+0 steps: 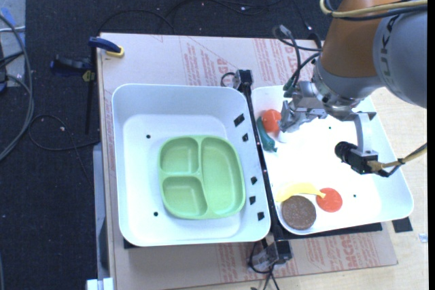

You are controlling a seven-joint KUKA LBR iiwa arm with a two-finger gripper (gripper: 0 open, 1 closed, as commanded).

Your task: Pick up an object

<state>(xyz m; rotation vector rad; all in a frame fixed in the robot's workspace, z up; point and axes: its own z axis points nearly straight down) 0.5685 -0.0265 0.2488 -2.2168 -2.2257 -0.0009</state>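
Your gripper (293,117) hung low at the upper left of the right bin (387,173), just beside an orange object (270,120) and a teal piece (266,138); its grip state could not be told. A green divided tray (202,176) lay in the left bin (136,146).

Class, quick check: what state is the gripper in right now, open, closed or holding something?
Gripper: low in the right bin, beside the orange object; open or closed cannot be told, and no object is seen held.
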